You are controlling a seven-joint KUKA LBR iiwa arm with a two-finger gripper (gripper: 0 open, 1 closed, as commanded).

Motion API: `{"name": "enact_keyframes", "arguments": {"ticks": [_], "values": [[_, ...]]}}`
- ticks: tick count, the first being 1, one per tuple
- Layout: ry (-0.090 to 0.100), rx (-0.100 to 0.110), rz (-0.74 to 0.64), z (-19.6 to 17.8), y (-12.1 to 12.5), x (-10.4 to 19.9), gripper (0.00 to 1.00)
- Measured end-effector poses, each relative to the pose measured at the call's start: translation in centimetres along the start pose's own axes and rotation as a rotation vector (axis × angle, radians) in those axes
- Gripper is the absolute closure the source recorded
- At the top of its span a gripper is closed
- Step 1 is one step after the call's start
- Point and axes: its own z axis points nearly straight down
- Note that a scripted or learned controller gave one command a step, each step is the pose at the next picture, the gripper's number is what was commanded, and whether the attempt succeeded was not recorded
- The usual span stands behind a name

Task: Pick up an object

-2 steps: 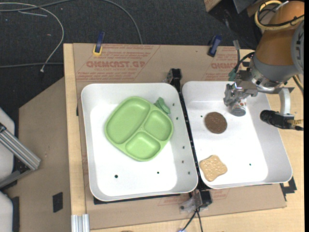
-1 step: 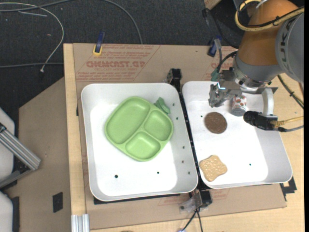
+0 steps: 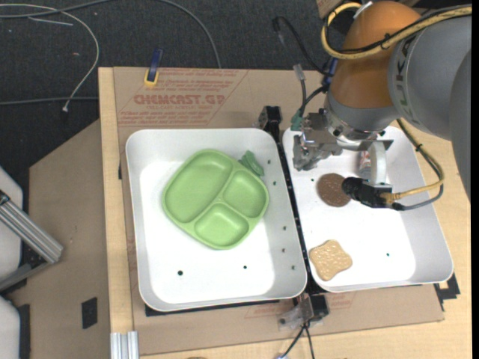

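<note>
The gripper [image 3: 318, 149], its state unclear, hangs just up-left of the brown disc [image 3: 333, 189], frame right.

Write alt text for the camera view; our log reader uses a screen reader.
A grey and orange robot arm hangs over the right bin, which holds a brown disc and a tan cracker. The left bin holds a green divided plate.

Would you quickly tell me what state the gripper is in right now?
Gripper: cannot be told; it hangs over the right bin, above the brown disc.
</note>
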Motion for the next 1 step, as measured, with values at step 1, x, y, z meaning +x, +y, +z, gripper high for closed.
{"name": "enact_keyframes", "arguments": {"ticks": [1], "values": [[0.001,-0.002,-0.001,-1.1,-1.17,5.18,1.0]]}}
